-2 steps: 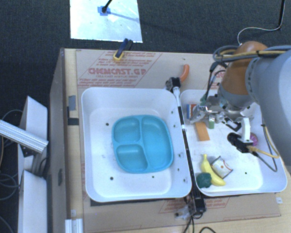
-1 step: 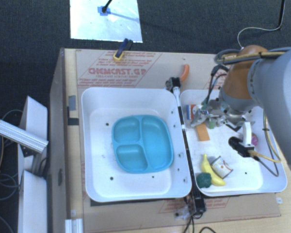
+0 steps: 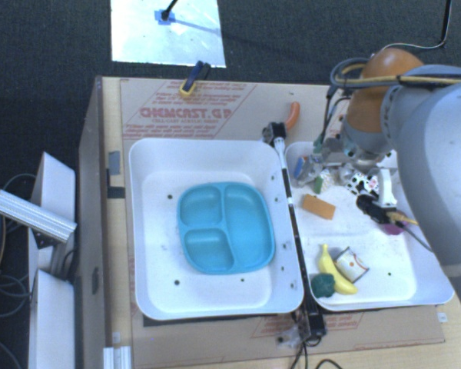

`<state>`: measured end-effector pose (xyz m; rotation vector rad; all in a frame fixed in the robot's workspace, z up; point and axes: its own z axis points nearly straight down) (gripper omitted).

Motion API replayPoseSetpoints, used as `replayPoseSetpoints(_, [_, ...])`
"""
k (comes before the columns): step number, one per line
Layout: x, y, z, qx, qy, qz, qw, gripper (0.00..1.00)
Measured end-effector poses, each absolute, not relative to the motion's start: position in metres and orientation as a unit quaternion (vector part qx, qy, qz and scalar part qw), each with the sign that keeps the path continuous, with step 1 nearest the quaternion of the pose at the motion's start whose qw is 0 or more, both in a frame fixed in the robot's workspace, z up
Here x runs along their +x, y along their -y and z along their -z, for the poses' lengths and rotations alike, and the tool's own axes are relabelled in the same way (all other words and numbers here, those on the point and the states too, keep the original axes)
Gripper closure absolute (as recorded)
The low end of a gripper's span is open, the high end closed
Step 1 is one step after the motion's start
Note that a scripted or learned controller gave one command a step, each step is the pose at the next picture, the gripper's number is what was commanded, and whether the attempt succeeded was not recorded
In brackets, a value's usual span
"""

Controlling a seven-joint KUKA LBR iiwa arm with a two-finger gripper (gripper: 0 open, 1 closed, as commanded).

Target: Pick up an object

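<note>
Objects clutter the right bin: a yellow banana, a flat orange block, a green lump. Left bin cradles a glossy blue divided plate. Whether the claw, low at the right bin's far end, grips anything, I cannot tell.

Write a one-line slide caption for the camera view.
Arm's gripper over the right bin near an orange block; blue tray alongside.
</note>
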<state>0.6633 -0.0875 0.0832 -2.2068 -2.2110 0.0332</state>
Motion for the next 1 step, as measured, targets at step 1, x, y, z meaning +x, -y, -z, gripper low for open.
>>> replayPoseSetpoints(1, [0.661,0.091,-0.0923,-0.707,0.707,-0.0154,0.011,1.0])
